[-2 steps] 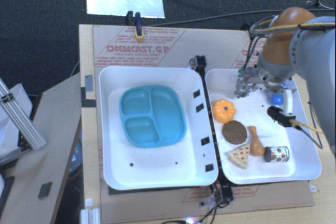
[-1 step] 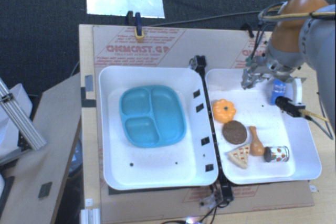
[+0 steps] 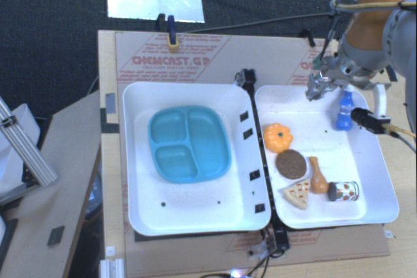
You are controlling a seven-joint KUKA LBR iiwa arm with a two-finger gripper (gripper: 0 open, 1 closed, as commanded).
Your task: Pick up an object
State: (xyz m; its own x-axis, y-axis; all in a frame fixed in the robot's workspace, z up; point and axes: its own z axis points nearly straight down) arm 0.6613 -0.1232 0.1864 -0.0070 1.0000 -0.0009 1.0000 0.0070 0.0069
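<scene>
Camera view: round orange pumpkin (image 3: pixel 278 137); triangular pizza slice (image 3: pixel 296 194); divided blue plate (image 3: pixel 189 143).

The right white bin (image 3: pixel 373 169) lies below the hand (image 3: pixel 317 85). To the hand's left sits the left white bin (image 3: pixel 140 140), holding a blue divided plate (image 3: pixel 189 143). Black clips (image 3: pixel 248 134) line the seam between the bins. A clear sheet with red lettering (image 3: pixel 169 62) covers the worktop (image 3: pixel 107 68) behind the left bin. A blue and yellow clamp (image 3: pixel 171 32) grips the worktop's far edge, well left of the hand.
</scene>
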